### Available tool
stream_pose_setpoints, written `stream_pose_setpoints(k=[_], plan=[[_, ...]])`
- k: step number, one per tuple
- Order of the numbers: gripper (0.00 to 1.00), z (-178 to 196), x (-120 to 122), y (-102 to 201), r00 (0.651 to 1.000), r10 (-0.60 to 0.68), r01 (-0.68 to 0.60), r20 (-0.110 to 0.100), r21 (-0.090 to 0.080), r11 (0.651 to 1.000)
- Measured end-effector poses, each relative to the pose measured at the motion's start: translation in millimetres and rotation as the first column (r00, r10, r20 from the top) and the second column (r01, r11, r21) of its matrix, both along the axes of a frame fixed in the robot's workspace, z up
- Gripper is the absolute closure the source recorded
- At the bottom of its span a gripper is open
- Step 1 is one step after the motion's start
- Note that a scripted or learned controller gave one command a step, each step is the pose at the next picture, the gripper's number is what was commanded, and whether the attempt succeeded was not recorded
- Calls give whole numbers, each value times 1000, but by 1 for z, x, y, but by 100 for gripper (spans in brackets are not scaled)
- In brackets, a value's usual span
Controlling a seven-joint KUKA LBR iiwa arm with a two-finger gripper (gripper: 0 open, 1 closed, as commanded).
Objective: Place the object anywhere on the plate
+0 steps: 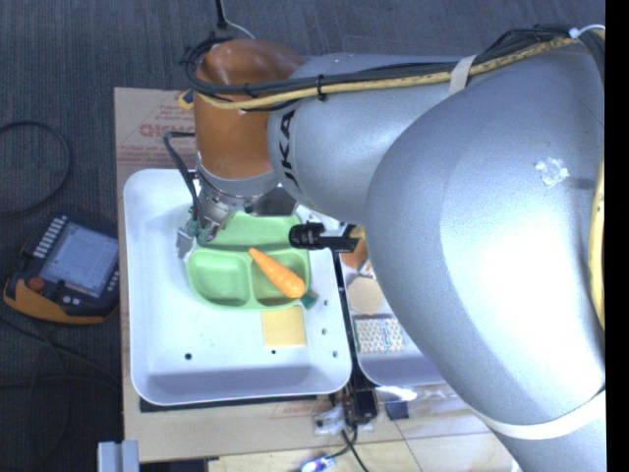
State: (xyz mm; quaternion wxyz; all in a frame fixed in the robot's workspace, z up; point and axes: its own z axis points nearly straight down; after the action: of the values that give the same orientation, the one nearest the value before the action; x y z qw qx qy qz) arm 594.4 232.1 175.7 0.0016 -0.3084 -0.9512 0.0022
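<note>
A green divided plate (224, 275) lies in the left white bin (157, 303). An orange carrot (277, 272) rests on the plate's right compartment, slanting down to the right. My gripper (195, 232) hangs over the plate's upper left rim, well apart from the carrot. The wrist and orange band (234, 116) rise above it and hide the plate's back part.
A yellow square piece (284, 326) lies in the left bin just below the plate. The big grey arm covers most of the right bin (393, 362). A teach pendant (69, 268) sits on the floor to the left of the bench.
</note>
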Motion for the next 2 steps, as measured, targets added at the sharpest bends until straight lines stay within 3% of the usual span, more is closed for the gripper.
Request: stream_pose_setpoints(k=[2], plan=[[100,21,2,0,1000,2,-2,8,-2,1000]])
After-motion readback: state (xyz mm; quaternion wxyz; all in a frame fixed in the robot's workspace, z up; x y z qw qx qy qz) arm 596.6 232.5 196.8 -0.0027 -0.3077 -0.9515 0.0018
